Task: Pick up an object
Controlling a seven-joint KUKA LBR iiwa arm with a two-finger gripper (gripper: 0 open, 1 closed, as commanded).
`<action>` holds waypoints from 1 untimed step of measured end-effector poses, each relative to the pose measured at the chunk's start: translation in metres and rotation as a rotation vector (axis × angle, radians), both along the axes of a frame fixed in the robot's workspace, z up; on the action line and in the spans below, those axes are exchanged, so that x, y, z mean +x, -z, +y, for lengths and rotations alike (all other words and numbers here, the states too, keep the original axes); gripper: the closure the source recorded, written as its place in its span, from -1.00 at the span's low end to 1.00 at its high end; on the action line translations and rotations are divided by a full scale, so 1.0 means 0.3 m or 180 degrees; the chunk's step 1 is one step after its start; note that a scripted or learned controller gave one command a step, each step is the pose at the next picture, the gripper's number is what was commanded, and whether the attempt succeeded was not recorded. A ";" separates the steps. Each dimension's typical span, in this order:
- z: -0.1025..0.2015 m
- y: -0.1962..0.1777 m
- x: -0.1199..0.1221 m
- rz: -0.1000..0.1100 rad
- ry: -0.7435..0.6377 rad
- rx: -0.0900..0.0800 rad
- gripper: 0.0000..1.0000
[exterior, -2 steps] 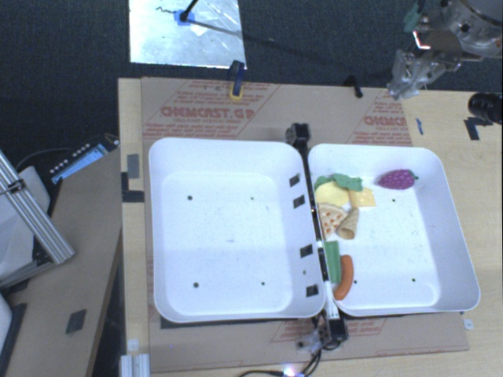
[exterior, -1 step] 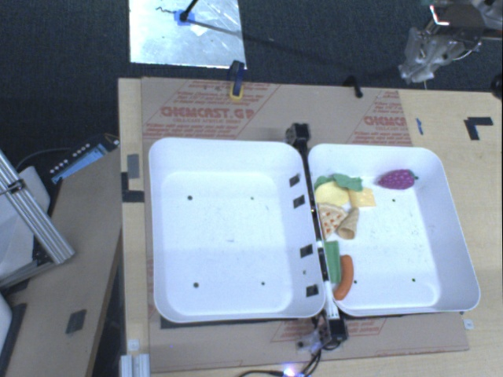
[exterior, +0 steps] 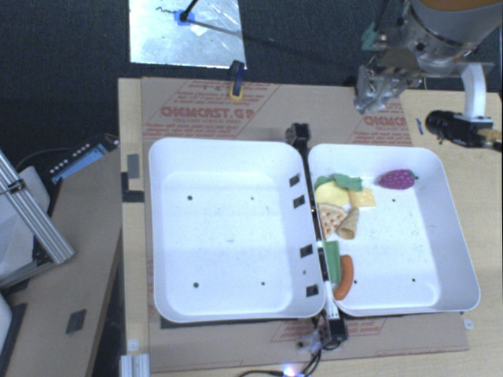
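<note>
— Hovering where, the gripper (exterior: pixel 376 94)?
— Above the bench behind the right bin (exterior: pixel 440 281), holding nothing; how far it is open I cannot tell.
— And the toy food?
— Purple grapes (exterior: pixel 397 180) lie nearest below it; carrot (exterior: pixel 344 276) farthest, by the divider.

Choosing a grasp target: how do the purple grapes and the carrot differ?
The purple grapes lie alone near the right bin's far wall; the carrot lies at the near left, by the divider, touching a green piece. The grapes are purple, stubby and lie crosswise; the carrot is orange, slender and lies lengthwise. Both are in the right bin.
</note>
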State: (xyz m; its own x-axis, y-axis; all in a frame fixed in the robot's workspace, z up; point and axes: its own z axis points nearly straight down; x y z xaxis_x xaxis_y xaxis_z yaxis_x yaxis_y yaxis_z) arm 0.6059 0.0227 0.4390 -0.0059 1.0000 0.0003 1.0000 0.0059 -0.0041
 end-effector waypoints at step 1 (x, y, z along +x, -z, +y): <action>-0.034 -0.344 -0.165 -0.0054 0.0005 0.0003 1.00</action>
